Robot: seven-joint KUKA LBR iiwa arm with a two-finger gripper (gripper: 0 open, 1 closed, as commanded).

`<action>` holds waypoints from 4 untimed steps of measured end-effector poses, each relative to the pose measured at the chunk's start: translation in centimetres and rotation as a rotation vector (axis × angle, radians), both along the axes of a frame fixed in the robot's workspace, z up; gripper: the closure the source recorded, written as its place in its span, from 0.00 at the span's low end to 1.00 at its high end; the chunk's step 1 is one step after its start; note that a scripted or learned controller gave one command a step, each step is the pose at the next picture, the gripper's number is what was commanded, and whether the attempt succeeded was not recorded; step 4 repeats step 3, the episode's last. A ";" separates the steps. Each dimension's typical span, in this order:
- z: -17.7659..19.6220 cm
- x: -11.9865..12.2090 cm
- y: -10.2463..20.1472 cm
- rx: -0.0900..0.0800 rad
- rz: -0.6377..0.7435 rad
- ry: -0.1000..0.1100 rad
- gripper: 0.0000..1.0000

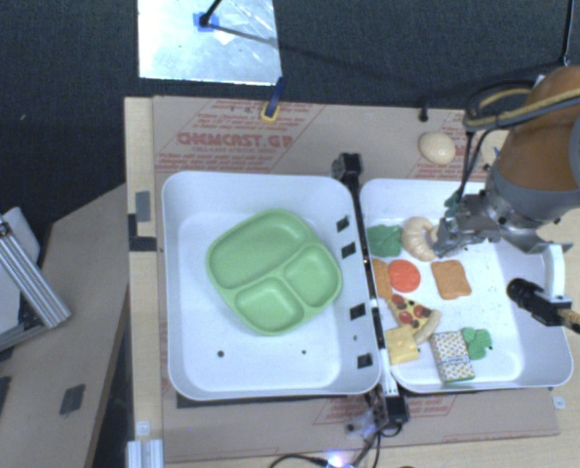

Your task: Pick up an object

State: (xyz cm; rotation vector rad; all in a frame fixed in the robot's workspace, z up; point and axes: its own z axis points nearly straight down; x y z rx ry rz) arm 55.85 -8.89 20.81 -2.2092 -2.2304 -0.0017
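My gripper (444, 236) hangs low over the right bin (533, 359), near its back left part. Its tip is right beside a beige croissant-shaped toy (418, 237), on that toy's right; whether they touch is unclear. An orange toast piece (451, 279) lies just in front of the gripper. Further left lie a green leafy toy (385, 239) and a red round slice (404, 275). A pizza slice (418, 316), a yellow cheese wedge (400, 345), a patterned small box (452, 357) and a small green piece (479, 340) lie toward the bin's front.
The left bin (192, 359) holds a pale green divided plate (274, 271). A beige egg-shaped object (437, 146) rests on the cardboard behind the right bin. The arm's grey and orange body (548, 154) looms over the right bin's back right.
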 end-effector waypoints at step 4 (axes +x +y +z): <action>1.6 -3.5 15.3 0.000 0.002 -0.001 1.00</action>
